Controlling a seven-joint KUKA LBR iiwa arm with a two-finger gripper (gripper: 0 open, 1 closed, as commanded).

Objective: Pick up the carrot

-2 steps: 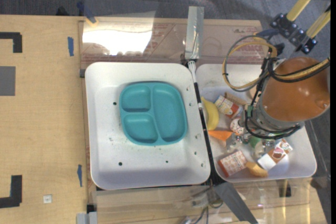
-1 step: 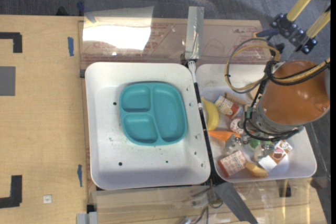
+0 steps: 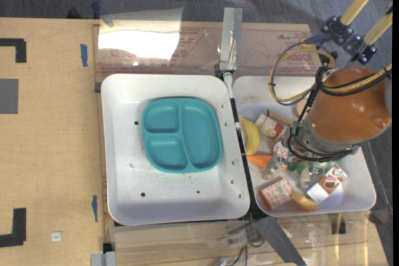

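Right bin [image 3: 368, 196] crowded, carrot [image 3: 259, 159] near divider

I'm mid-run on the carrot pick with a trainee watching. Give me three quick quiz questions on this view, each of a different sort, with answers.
1. True or false: the teal tray lies in the right bin.
2. Multiple choice: the carrot lies (A) on the teal tray, (B) in the right bin just below the banana, (C) on the bench outside both bins.
3. Fill in: the arm hangs over the ____ bin.

Key
1. False; the tray is in the left bin.
2. B; the carrot sits near the right bin's left wall, under the banana.
3. Right; its orange band hangs above the clutter there.
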